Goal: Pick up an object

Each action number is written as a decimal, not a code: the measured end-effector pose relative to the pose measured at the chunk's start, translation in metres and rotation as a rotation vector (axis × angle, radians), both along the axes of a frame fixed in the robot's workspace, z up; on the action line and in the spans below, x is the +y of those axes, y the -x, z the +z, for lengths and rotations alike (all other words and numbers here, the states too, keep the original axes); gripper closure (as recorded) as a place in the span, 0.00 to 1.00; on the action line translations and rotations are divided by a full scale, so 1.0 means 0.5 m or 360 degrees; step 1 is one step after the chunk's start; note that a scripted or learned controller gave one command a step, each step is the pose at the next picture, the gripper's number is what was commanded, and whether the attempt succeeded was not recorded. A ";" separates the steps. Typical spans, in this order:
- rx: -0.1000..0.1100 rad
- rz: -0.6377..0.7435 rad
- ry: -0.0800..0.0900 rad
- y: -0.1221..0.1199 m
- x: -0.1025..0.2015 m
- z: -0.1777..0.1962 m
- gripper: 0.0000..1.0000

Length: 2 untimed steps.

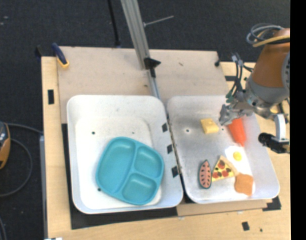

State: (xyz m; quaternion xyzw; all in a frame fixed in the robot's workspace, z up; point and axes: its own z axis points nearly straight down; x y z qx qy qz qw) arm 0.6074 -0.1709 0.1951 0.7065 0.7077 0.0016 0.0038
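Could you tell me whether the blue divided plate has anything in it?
Empty: the blue plate in the left bin shows three bare compartments.

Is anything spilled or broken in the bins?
Nothing looks spilled or broken. The toy foods lie loose in the right bin, and the blue divided plate sits flat, a bit turned, in the left bin.

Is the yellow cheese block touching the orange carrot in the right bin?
Apart. The camera view shows bare white bin floor between the yellow cheese block and the orange carrot.
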 end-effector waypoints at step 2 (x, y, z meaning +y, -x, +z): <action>0.0003 0.0002 -0.0001 -0.002 -0.009 0.204 1.00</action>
